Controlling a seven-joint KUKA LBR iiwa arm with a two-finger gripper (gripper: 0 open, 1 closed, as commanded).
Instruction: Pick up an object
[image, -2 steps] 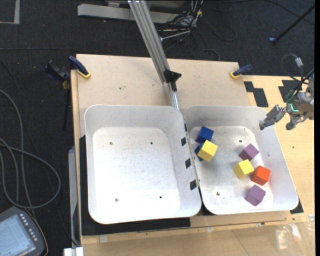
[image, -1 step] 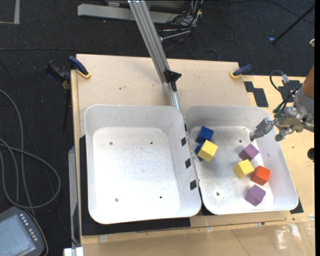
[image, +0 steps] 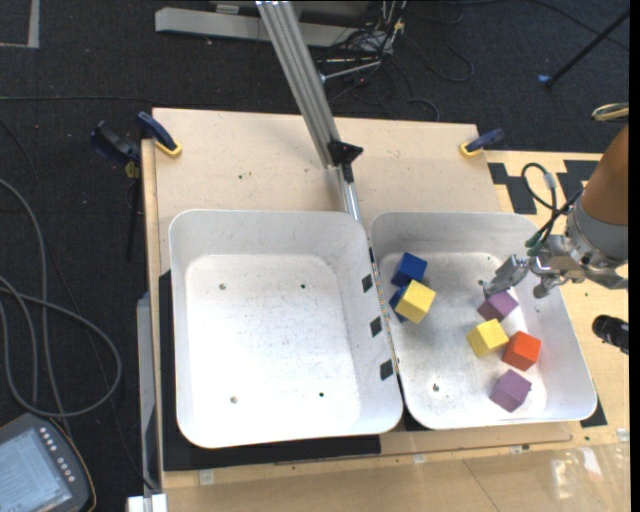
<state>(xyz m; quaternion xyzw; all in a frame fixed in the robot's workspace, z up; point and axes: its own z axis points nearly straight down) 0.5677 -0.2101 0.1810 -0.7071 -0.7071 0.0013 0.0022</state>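
left bin (image: 200, 235): white, to the left of the cubes, not the place to work
blue cube (image: 409, 268): left part of the right bin (image: 440, 228), touching the yellow cube (image: 417, 301) just nearer; a crowded pair, poor first choice
near yellow cube (image: 487, 337): mid bin, just beside the orange cube (image: 521, 350) on its right
near purple cube (image: 511, 389): nearest of all, standing apart from the rest, probably the easiest alternative
purple cube (image: 499, 304): right of centre, just under the claw; likeliest target
claw (image: 525, 273): over the right bin's far right, fingers spread wide to either side above the purple cube, nothing between them
advice: drop straight down, centre the cube between the fingers, keep clear of the near yellow cube, close only once low, then lift
writing: none readable; black-and-white pattern on the bench at far right, no words
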